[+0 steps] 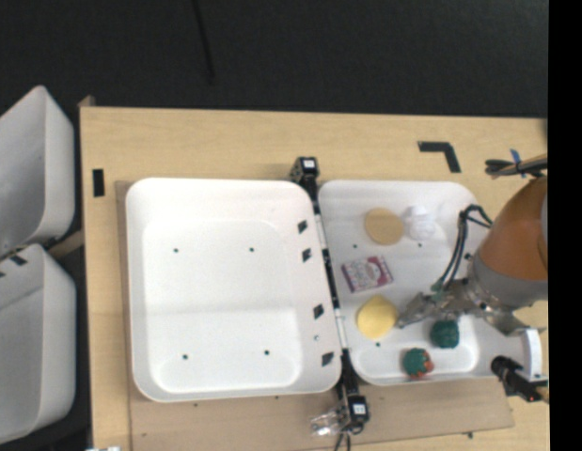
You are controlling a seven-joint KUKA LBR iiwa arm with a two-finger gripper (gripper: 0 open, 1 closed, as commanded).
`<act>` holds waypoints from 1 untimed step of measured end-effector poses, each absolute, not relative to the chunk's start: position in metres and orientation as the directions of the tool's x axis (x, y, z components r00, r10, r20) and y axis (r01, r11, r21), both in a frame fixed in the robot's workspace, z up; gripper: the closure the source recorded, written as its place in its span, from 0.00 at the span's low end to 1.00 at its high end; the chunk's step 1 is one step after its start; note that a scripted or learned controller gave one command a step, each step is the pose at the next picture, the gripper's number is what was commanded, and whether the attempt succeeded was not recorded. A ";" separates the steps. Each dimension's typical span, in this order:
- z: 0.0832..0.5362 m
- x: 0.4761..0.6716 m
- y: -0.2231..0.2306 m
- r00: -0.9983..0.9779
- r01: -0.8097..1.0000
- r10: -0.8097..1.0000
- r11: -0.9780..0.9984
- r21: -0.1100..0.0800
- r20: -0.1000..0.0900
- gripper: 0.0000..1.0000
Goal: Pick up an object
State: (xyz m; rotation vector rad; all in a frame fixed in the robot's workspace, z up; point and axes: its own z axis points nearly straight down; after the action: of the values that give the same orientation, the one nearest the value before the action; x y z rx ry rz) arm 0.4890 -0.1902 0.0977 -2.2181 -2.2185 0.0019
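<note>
Evidently nothing is lifted yet: the claw (415,310) hangs just beside the yellow ball (375,318), its state untellable.

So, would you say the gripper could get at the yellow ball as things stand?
Probably yes: the gripper sits low in the right bin just beside the yellow ball, with nothing between them.

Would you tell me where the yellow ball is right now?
The yellow ball lies in the right bin, near its left wall, below the pink packet and just left of the gripper.
</note>
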 end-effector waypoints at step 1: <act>0.098 0.489 -0.196 0.005 1.000 1.000 -0.005 -0.002 0.001 0.00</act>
State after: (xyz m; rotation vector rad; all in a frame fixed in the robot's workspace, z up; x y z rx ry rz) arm 0.4893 -0.1961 0.0980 -2.2255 -2.2147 0.0013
